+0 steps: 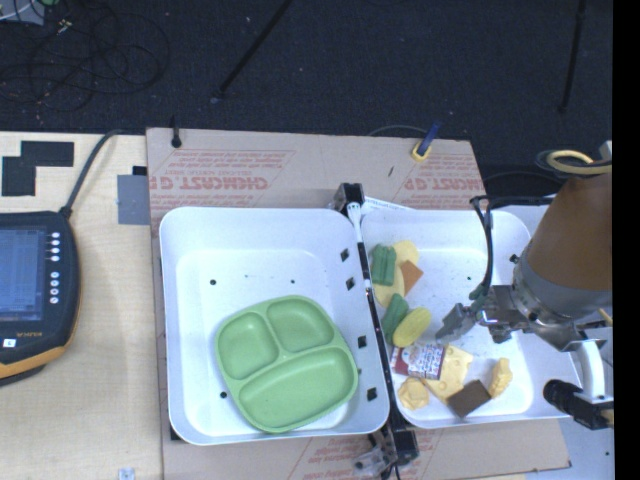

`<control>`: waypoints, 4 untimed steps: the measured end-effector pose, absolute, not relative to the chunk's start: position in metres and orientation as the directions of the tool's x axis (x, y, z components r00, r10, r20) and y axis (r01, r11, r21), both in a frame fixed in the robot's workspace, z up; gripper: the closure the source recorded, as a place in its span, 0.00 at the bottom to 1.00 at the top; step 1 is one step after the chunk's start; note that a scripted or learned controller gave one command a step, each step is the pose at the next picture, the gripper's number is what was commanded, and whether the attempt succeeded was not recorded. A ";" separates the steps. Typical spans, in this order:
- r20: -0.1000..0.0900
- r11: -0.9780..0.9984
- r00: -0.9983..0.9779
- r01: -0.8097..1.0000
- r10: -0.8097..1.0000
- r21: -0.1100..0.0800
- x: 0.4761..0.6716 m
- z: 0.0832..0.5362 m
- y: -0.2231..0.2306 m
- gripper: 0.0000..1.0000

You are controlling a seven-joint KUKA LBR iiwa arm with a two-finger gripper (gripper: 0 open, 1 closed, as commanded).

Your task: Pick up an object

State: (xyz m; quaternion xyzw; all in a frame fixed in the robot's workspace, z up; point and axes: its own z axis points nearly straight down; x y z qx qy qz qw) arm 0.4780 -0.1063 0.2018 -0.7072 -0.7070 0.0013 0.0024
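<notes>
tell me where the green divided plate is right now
The green divided plastic plate lies in the left white bin, toward its front right corner, close to the divider wall shared with the right white bin.

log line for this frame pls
phase: reaching | tool: over right bin, nothing seen held | nearest: yellow pieces | left bin: green divided plate

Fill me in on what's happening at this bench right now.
A grey robot arm reaches in from the right over the right bin, its hand low above a pile of small toy food pieces. Nothing shows between its fingers, so no pick has happened yet. The left bin holds a green divided plate.
</notes>
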 end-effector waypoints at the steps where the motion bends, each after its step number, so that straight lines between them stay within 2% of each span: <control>1: 0.003 0.001 -0.001 1.000 1.000 -0.009 0.519 0.096 -0.089 0.00; 2: 0.001 -0.002 0.002 1.000 1.000 0.001 0.475 0.088 -0.086 0.00; 3: -0.006 -0.002 0.002 1.000 1.000 0.007 0.530 0.149 -0.161 0.00; 4: -0.001 0.005 -0.005 1.000 1.000 0.006 0.587 0.087 -0.101 0.00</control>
